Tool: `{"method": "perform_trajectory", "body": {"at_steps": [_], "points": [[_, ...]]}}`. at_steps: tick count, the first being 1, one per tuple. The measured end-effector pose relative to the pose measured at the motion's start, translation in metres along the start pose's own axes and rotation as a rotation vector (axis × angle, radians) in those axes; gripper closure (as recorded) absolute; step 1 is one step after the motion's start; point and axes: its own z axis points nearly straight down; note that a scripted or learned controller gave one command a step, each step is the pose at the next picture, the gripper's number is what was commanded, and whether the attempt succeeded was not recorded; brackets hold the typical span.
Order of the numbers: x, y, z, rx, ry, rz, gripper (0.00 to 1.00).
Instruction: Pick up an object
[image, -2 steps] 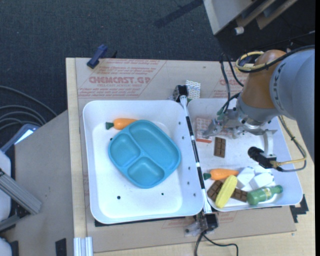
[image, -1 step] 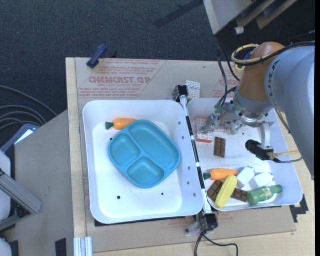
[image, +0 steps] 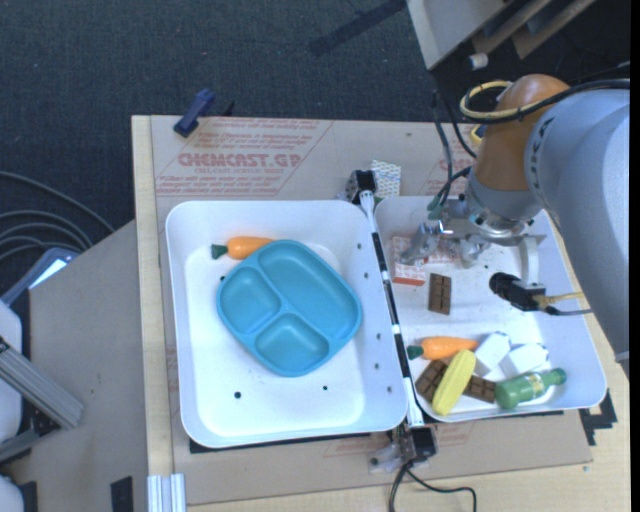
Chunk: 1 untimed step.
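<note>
Left bin (image: 200, 330) — blue tray (image: 289, 306), carrot (image: 243, 246); right bin (image: 575, 375) — toy food; fingers' state unclear.

Light is even and fairly bright, coming from above. The left white bin (image: 200, 330) shows pale and slightly washed out, with a soft sheen on the blue tray (image: 290, 305) lying in it. Shadows beside that tray are faint and short. The floor beyond the bin is dim. Detail is a little soft and grainy throughout.
</note>
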Motion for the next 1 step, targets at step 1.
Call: {"method": "perform_trajectory", "body": {"at_steps": [1], "points": [[-0.0165, -0.0799, 0.0005, -0.052, -0.006, -0.01, 0.0]]}}
